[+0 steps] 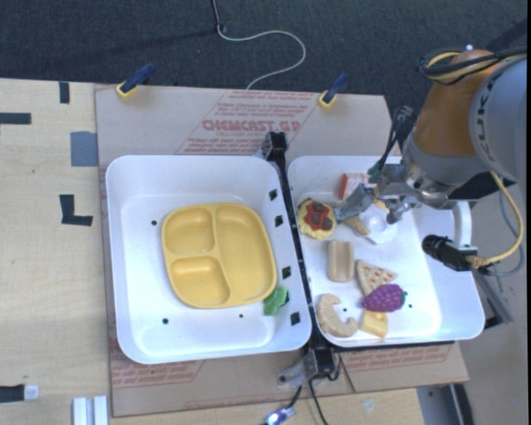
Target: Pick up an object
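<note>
White bins hold the scene: we see the gripper (368,204) lowered over the right bin (442,312), its finger state indiscernible to us, near a pizza toy (318,219) (the yellow tray (219,255) sits left), so we judge the approach step, needing descent onto one item next.

Divided plate (219,255) in left bin (124,237), toy food (358,277) in right bin (456,312)
</note>
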Robot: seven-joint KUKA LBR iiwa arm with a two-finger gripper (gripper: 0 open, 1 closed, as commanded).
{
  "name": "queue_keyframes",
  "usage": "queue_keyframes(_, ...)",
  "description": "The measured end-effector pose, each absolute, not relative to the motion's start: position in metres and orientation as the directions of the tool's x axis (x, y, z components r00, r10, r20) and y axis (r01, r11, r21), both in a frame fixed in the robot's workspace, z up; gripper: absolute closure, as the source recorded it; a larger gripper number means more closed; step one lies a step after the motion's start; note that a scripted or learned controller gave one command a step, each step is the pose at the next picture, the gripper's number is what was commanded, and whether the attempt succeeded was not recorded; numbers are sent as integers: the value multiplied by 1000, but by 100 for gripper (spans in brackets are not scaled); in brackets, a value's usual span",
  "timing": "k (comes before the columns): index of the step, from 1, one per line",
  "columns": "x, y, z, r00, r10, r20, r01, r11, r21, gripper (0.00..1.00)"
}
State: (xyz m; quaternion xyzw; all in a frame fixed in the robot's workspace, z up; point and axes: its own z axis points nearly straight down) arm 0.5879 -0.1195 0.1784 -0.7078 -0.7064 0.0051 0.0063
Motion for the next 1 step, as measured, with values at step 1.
queue_keyframes(1, 591, -119, 186, -1, 1000, 0, 1000, 1, -2, 0)
